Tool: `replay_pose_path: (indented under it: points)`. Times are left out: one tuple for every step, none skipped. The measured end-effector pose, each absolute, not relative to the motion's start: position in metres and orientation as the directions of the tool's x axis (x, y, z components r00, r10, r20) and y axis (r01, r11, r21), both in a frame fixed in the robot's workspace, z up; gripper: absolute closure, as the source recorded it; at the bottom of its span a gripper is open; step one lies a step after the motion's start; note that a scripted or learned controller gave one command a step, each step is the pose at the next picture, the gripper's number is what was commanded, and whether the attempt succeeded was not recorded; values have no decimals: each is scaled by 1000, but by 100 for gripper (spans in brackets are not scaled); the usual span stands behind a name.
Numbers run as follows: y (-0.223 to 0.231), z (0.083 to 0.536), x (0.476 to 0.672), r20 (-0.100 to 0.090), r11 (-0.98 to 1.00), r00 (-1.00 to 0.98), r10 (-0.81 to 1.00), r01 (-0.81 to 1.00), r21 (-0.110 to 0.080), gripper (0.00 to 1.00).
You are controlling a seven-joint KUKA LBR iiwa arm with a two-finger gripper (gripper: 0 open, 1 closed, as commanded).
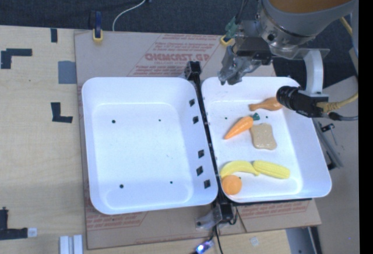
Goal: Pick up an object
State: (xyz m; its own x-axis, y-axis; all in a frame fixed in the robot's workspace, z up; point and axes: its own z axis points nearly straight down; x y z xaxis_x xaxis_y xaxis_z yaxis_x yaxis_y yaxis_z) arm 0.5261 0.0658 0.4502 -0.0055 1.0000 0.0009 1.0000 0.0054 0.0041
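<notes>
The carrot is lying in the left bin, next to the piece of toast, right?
Not quite. The carrot is lying in the right bin, not the left bin. It is next to the piece of toast, as the camera view shows.

Two shallow white plastic bins sit side by side on the bench: a left bin [99, 107] and a right bin [303, 154]. The right bin holds six toy foods: one orange carrot [239, 127], one tan bread slice [263, 137], one yellow banana [238, 168], one yellow corn cob [271, 169], one round orange fruit [232, 185], and one orange-brown drumstick-like piece [266, 105].
</notes>
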Motion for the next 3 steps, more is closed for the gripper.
replay_pose_path:
  points:
    - [25,341,481,-2,-4,4,1000,1000,-14,100]
    - [28,357,484,0,2,-2,1000,1000,-2,100]
    - [28,367,484,-1,4,-4,1000,1000,-3,100]
